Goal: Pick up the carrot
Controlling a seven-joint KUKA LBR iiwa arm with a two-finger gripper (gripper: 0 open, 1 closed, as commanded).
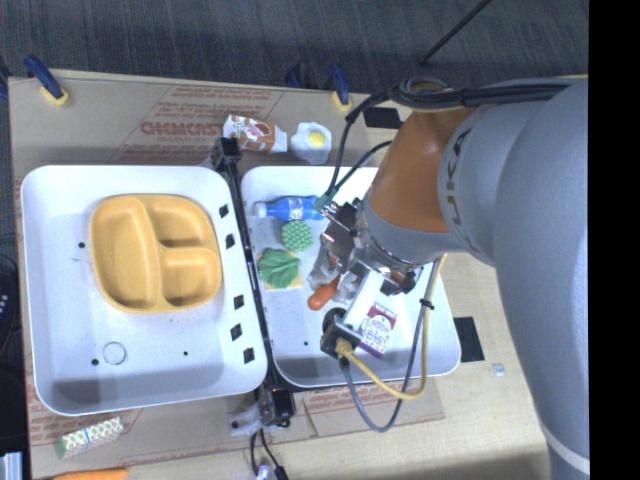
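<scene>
The carrot (pixel 321 296) is a small orange piece lying in the right bin (pixel 300 363), near its middle. My gripper (pixel 334 268) hangs directly over the carrot's upper right end, reaching down from the grey arm with the orange band (pixel 430 183). The gripper body covers part of the carrot. Whether it touches the carrot is unclear.
The right bin also holds a blue bottle (pixel 283 208), a green round item (pixel 296 234), a green leafy item (pixel 280 268) and a purple-and-white packet (pixel 378 328). A yellow divided plate (pixel 155 251) sits in the left bin (pixel 60 368). A small carton (pixel 250 133) and a white-yellow item (pixel 312 140) lie behind the bins.
</scene>
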